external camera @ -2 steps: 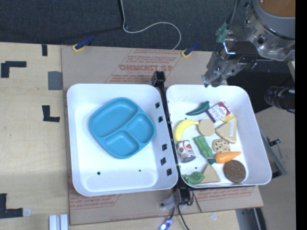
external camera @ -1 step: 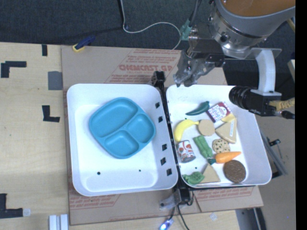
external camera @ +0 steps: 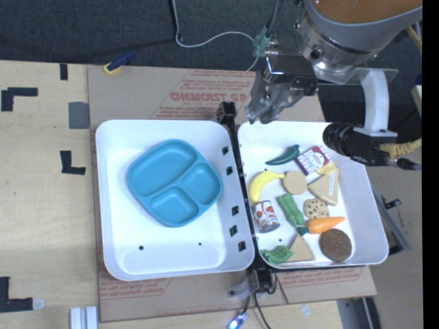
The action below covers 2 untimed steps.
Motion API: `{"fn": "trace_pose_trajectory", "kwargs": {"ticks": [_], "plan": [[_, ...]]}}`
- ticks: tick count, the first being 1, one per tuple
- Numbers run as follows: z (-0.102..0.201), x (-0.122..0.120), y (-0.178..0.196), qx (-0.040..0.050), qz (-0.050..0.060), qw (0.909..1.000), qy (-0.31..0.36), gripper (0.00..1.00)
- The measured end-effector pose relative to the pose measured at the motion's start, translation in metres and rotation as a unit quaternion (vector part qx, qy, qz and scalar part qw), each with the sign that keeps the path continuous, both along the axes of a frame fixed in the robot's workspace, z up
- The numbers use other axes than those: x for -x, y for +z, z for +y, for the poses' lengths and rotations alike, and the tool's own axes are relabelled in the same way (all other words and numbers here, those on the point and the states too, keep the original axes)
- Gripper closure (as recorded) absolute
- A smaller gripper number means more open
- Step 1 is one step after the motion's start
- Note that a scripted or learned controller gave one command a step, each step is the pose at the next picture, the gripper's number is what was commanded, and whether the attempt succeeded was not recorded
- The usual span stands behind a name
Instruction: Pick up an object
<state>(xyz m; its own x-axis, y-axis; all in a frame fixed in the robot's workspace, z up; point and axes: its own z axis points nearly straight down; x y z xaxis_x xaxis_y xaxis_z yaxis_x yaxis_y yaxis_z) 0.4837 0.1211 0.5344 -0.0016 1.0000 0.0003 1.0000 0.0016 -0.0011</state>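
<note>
Toy food fills the right bin (external camera: pixel 363 204), well below the gripper. A yellow banana (external camera: pixel 263 182) lies near the bin's left wall, curved, its long axis running from upper right down to lower left. Above it a green pepper (external camera: pixel 282 157) points up and to the right. A carrot (external camera: pixel 324 224) lies nearly level, tip to the right, beside a cookie (external camera: pixel 315 208) and a brown round patty (external camera: pixel 336 244). A small can (external camera: pixel 266 215) sits tilted below the banana.

The arm comes in from the upper right, its grey body and orange band high over the bench. The gripper (external camera: pixel 263 110) hangs at the back rim between the two bins, pointing down and to the left. Nothing sits between its tips, and whether they are spread or closed cannot be told.

A blue divided plate (external camera: pixel 174 181) rests in the left bin (external camera: pixel 116 204).
</note>
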Motion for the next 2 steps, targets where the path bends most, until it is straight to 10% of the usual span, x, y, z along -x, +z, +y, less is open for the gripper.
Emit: {"fn": "trace_pose_trajectory", "kwargs": {"ticks": [2], "plan": [[0.115, 0.000, 0.000, -0.0002, 0.000, 1.0000, 0.003, 1.00]]}}
